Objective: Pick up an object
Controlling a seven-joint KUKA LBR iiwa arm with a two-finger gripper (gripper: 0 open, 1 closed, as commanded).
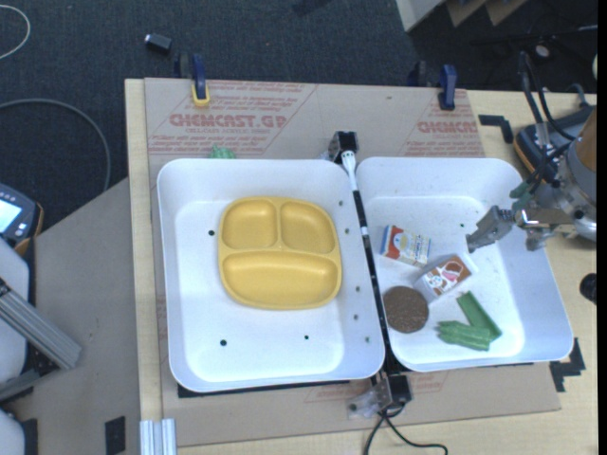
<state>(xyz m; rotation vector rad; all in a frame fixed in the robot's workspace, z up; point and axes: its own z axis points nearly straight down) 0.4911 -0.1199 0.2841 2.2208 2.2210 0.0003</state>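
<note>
Gripper point(495, 227) over right bin point(541, 344) near its 3 o'clock wall, fingers spread, nothing between them. Bare white floor lies under it and toward 12 o'clock. Objects cluster toward 6 o'clock: small carton point(405, 245) near centre, red-and-white packet point(446, 277) just beside it, brown disc point(406, 308) touching the packet's low corner, green piece point(471, 324) near the 5 o'clock rim. Left bin point(185, 282) holds yellow divided plate point(280, 253), centred, white margin all round.
</note>
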